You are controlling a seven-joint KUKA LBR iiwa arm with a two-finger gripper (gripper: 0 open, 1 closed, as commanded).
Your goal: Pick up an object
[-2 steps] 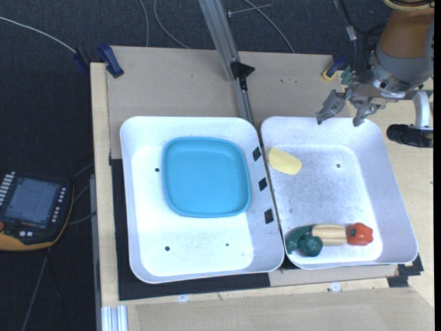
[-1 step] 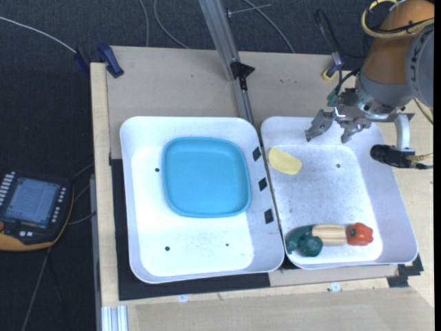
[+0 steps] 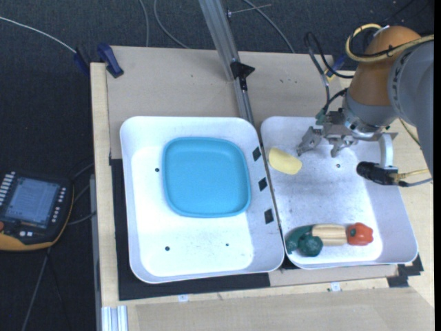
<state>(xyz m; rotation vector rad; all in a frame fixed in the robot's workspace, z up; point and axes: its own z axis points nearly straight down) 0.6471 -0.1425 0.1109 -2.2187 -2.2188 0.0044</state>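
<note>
My gripper [image 3: 322, 147] hangs over the far part of the right bin [image 3: 331, 195], its two fingers spread open with nothing between them. A pale yellow, lemon-like object [image 3: 284, 161] lies just left of and below the gripper, near the bin's left wall and apart from the fingers. Along the bin's near edge lie a dark green object [image 3: 304, 243], a tan cylinder [image 3: 329, 234] and a red object [image 3: 359, 234], touching in a row.
The left bin [image 3: 141, 192] holds a blue square plate [image 3: 207, 176]. A slanted metal pole [image 3: 222, 26] rises behind the two bins. Cables trail off the arm's wrist [image 3: 377, 172] on the right. A teach pendant [image 3: 31, 205] lies off the bench at left.
</note>
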